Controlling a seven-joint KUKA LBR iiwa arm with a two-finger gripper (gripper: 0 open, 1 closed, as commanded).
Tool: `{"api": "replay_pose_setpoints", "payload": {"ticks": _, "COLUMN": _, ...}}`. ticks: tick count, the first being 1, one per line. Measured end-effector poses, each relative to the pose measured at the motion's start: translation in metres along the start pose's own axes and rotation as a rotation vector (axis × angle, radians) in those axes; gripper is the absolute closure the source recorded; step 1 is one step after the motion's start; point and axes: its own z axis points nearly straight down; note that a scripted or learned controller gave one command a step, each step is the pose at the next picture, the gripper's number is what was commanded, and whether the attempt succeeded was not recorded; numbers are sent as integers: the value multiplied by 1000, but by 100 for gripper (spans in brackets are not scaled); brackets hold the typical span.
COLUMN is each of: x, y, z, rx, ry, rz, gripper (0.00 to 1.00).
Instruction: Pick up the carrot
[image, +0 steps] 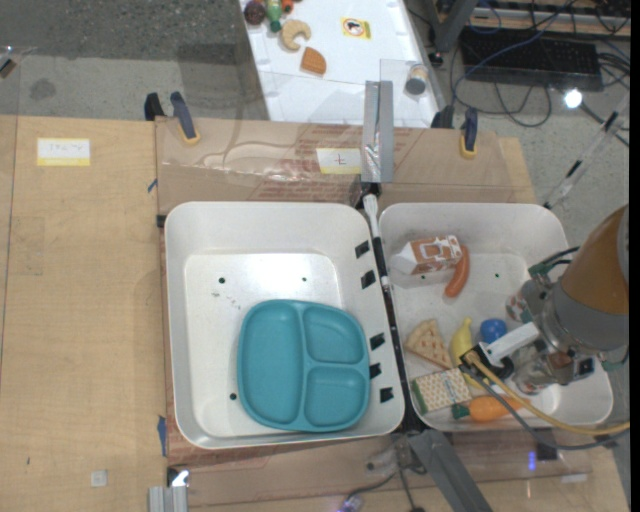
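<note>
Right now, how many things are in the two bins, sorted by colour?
Teal: 1, the divided tray
Orange: 1, the carrot
Red: 1, the sausage
Yellow: 1, the banana
Blue: 1, the ball
Tan: 2, the wedge and the cracker
Brown-white: 1, the carton
Total: 8

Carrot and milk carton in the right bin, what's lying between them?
In the camera view, a pizza slice and cracker lie between the carrot and milk carton.

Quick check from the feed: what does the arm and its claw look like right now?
The arm has an orange band over a grey wrist section. Below it, the claw is dark metal hardware with a white block on its side. A yellow cable loops from it along the bin's near edge.
</note>
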Motion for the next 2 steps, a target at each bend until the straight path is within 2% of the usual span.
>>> {"api": "replay_pose_setpoints", "payload": {"ticks": 1, "x": 3, "y": -17, "z": 9, "rx": 0, "ry": 2, "rz": -9, "gripper": 100}}
{"api": "replay_pose_setpoints", "payload": {"ticks": 2, "x": 10, "y": -55, "z": 0, "rx": 3, "ry": -2, "rz": -115, "gripper": 100}}
